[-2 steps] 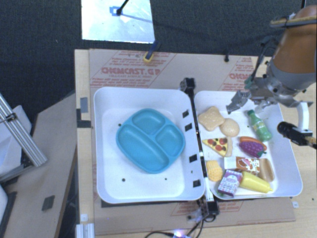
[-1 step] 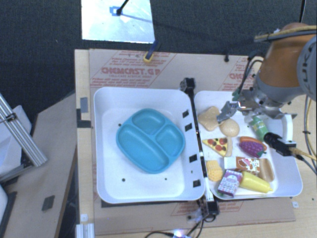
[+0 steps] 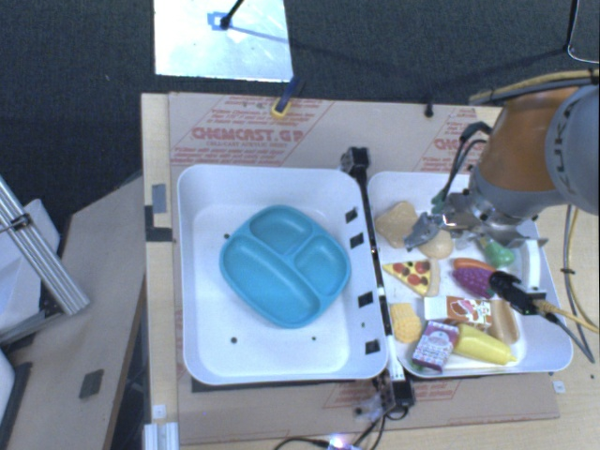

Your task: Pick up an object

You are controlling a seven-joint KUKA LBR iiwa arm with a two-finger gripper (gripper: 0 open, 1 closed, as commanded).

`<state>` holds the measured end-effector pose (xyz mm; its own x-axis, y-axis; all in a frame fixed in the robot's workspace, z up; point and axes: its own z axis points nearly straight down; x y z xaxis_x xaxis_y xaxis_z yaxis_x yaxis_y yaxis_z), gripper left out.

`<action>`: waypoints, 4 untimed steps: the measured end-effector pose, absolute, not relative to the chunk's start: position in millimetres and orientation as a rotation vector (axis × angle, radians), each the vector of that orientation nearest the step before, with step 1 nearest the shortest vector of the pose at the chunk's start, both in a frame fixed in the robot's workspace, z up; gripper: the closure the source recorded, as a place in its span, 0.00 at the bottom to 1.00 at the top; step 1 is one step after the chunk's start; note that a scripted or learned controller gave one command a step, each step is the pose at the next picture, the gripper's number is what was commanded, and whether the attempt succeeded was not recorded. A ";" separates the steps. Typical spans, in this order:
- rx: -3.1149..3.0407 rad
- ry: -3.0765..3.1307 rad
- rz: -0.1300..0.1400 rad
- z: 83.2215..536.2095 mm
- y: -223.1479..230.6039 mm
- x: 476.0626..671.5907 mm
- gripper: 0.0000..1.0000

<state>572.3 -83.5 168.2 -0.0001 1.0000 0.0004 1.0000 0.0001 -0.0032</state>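
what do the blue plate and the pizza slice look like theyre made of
The light blue divided plate in the left white bin looks like moulded plastic: one even colour, smooth rounded ridges and a soft sheen. The small pizza slice toy in the right white bin is probably plastic or rubber too, with flat, bright painted colours; it is too small to be sure.

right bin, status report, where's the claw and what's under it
Claw low in right bin, at the tan bread piece. No grasp visible. Pizza slice and purple piece crowd close by.
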 end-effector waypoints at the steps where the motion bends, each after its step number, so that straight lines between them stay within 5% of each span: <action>1: -2.220 -2.221 0.001 107.8 -87.7 570.4 0.00; 2: -2.222 -2.224 -0.003 86.5 -87.9 572.3 0.00; 3: -2.236 -2.228 -0.005 100.0 -92.9 574.2 1.00; 4: -2.227 -2.228 -0.005 162.1 -89.2 572.2 1.00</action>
